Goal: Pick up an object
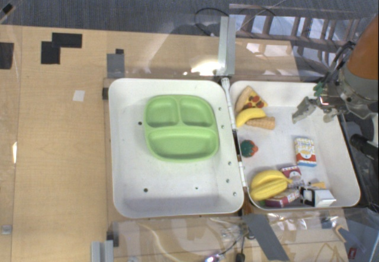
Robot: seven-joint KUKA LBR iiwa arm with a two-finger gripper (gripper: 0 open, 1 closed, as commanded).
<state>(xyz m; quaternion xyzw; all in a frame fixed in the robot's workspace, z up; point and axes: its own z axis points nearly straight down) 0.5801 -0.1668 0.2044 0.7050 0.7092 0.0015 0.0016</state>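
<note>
Camera view, jaws (314,110) spread, over right bin (278,139)

Arm (362,62) cut by right edge; packets (293,192) under bananas (269,184) unreadable.

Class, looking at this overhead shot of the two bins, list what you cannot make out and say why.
- Arm: cut off by the right edge of the camera view.
- Small carton's print: too small to read.
- Dark packets under the yellow toy: partly covered, so unidentifiable.
- Bottom corner of right bin: hidden behind frame parts.
</note>
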